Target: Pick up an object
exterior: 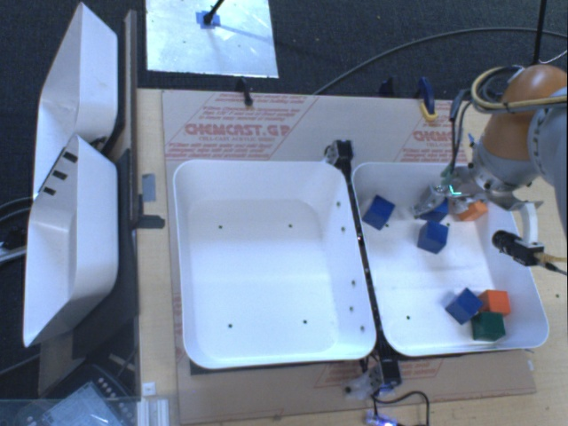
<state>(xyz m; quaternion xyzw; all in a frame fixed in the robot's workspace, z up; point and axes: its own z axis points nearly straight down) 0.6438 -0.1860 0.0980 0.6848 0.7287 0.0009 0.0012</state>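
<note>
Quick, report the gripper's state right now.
Gripper: low in the right bin, among a blue cube and an orange block; open or closed cannot be told, and no object is seen between its fingers.

Grey arm reaching in from right, orange-banded wrist, pincer (441,197) lowered, apparently angled leftward

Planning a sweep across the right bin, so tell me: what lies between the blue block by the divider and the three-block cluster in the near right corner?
Bare white bin floor, in the camera view.
</note>
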